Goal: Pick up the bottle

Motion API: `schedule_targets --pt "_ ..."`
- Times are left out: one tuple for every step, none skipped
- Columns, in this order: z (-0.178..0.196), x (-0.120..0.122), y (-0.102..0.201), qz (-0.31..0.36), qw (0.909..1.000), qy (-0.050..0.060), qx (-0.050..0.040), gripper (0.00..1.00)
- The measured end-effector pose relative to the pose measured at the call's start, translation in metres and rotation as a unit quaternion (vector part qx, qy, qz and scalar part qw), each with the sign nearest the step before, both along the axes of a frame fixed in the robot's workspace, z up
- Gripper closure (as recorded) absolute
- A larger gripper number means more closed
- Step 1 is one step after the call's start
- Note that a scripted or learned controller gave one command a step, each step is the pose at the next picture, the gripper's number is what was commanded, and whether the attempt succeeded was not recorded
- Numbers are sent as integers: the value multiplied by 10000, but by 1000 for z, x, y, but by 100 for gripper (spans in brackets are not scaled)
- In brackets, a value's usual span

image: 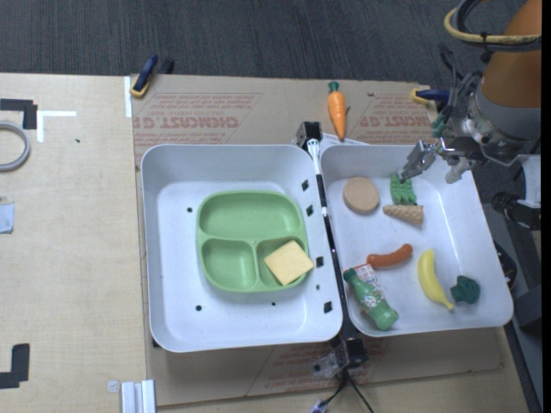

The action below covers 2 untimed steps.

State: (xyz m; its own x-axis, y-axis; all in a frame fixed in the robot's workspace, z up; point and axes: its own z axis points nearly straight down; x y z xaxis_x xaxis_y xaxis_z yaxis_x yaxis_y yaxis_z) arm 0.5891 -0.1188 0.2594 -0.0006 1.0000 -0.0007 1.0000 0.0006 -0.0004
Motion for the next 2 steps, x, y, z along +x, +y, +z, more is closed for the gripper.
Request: schedule_targets --pt "10 0 0 4 10000 -4 -5 100" --pt "-67 -29 86 419 9991 3 0 100"
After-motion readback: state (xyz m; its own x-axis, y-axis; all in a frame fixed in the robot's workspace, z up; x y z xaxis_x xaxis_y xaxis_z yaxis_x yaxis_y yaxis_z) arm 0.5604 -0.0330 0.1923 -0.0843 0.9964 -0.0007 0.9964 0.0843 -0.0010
